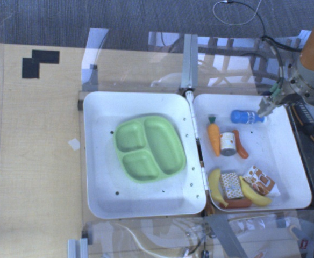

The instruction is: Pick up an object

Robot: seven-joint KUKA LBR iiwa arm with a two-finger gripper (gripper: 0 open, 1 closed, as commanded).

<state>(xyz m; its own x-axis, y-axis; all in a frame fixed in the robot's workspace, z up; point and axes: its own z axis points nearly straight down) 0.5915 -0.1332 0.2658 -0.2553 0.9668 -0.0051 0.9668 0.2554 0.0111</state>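
Observation:
The right bin [286,144] holds a blue bottle [245,116] lying on its side near the back. In front of it are a carrot [214,136], a small silver can [228,143] and an orange-red sausage [241,145]. At the bin's front lie a yellow banana [255,195], a speckled box [231,185] and a patterned packet [260,180]. My gripper [266,107] comes in from the right and hangs low at the bottle's right end, very close to it or touching. Nothing is visibly lifted.
The left bin [100,144] holds a green divided plate [149,148]. A metal divider rail [189,63] runs up between the bins at the back. Cables [237,9] lie on the floor behind, and the arm's body [313,63] stands over the right bin's far right corner.

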